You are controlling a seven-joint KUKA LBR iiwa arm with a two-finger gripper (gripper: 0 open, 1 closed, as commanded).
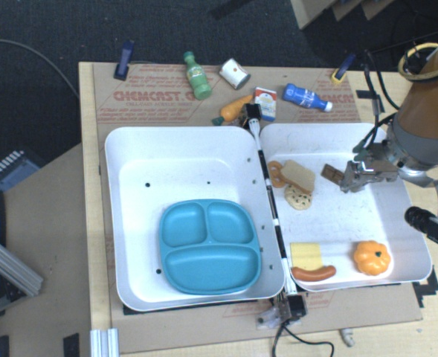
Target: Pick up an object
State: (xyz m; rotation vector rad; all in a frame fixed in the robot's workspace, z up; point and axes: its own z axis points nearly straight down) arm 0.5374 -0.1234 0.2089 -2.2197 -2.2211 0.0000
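Landmark: the shallow white right-hand bin (pixel 416 222). At its near edge lie a red-brown sausage (pixel 314 273), a pale yellow cheese square (pixel 305 255) just behind it, and a small orange pumpkin (pixel 372 258) towards the near right corner. Beyond these, by its left wall, sit a speckled round cookie (pixel 299 198), a tan bread slice (pixel 298 175) and a brown pretzel (pixel 276 172). The hand (pixel 350 178) hangs over the far middle; whether it is open or closed cannot be told, and a dark brown piece (pixel 332 172) sits at its tip. Recommendation: descend squarely and centre on one item. Left of the landmark, a second white bin (pixel 129 199) holds a blue divided plastic tray (pixel 210 245).
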